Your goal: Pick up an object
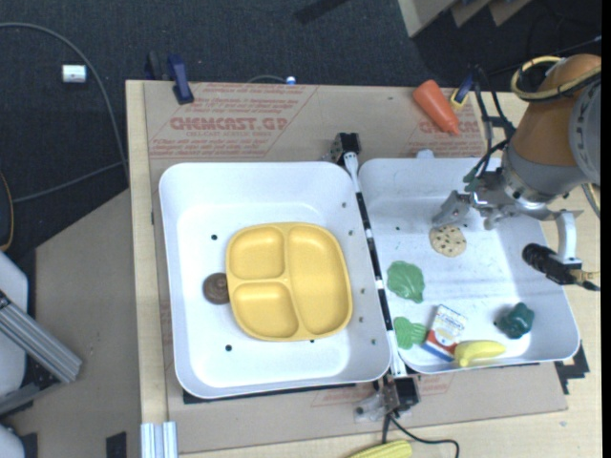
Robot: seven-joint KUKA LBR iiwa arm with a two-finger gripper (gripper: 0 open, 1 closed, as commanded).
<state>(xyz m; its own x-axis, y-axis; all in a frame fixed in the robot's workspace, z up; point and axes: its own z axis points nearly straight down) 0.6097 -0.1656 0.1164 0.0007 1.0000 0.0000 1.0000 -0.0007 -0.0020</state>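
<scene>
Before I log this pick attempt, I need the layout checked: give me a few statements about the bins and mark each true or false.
1. The yellow divided plate lies in the left bin. True.
2. The cookie sits on the yellow plate. False: it lies on the right bin's floor, just below the claw.
3. A brown round item lies against the plate's left edge. True.
4. The banana lies in the left bin. False: it lies near the right bin's front edge.
5. The dark green item is gripped by the claw. False: it lies apart, near the right bin's right side.
</scene>
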